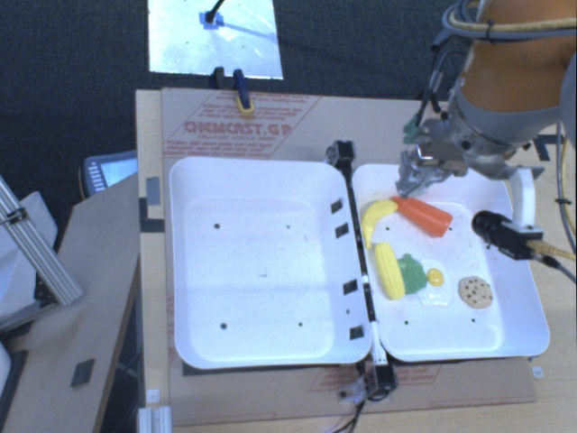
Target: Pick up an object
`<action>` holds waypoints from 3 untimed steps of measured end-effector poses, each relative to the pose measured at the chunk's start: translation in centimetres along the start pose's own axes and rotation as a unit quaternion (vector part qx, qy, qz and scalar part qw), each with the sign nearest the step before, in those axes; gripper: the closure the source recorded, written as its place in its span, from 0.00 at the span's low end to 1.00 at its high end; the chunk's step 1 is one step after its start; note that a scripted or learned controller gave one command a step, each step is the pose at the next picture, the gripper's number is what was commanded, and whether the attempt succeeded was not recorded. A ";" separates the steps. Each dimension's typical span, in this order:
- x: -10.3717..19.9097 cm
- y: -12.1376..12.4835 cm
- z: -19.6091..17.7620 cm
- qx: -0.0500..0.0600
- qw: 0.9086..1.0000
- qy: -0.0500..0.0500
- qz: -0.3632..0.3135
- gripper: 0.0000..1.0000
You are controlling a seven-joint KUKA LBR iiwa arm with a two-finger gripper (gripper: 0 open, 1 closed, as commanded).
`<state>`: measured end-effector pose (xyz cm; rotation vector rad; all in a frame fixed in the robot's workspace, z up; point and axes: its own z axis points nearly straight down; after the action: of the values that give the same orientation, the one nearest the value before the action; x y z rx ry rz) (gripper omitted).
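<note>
A bulky rounded orange band (pixel 523 16) tops the grey metallic wrist housing (pixel 505 120). Grey and black cables (pixel 455 25) loop along its side. Below sits a silvery metal two-finger gripper (pixel 410 180); a small black cylindrical unit (pixel 500 233) projects beside a white bracket (pixel 521 197).

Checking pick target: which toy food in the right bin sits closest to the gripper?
The orange toy carrot, lying right under the gripper; the yellow banana is next, the others lie further down.
</note>
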<state>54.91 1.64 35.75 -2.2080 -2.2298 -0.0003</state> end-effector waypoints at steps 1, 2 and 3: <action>5.7 -0.9 -1.6 -0.003 1.000 0.000 0.000 1.00; 12.3 -4.0 -3.9 -0.003 1.000 0.001 -0.001 1.00; 19.1 -6.2 -9.9 -0.005 1.000 0.002 -0.001 1.00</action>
<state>48.55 20.64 45.72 -2.2088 -2.2350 -0.0139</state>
